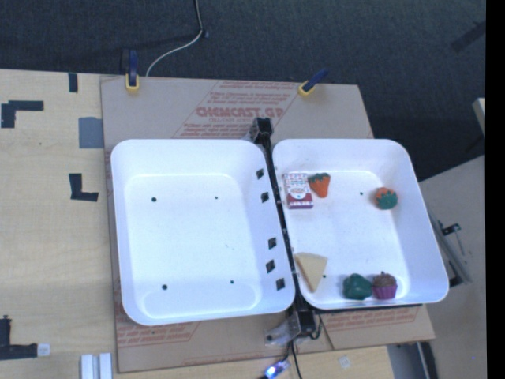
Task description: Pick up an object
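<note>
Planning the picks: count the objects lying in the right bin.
5: red-and-white carton and orange toy upper left, orange-green toy upper right, yellow wedge lower left, green toy beside purple cupcake.

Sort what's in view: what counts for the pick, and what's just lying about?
For the pick, all in the right bin:
carton
carrot
orange-green toy
wedge
green toy
cupcake

Lying about:
left bin
clamps
cable
</note>
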Action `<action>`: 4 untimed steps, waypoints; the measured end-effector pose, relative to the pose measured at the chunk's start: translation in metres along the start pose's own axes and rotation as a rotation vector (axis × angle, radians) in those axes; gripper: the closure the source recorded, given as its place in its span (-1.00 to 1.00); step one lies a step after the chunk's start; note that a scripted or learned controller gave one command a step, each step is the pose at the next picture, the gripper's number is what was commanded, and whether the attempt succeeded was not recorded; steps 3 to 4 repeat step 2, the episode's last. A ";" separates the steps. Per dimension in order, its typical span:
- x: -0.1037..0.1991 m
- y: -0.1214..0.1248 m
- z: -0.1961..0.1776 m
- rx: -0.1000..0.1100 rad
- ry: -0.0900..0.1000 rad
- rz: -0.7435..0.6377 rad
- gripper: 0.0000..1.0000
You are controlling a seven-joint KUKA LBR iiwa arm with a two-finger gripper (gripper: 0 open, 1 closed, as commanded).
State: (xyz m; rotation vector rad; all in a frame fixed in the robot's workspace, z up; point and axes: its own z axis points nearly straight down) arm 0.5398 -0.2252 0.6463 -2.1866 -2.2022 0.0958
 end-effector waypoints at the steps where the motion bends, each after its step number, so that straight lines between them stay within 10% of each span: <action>1: 0.000 0.002 -0.007 0.004 -0.001 -0.001 1.00; 4: 0.000 0.004 -0.015 0.009 -0.002 -0.001 1.00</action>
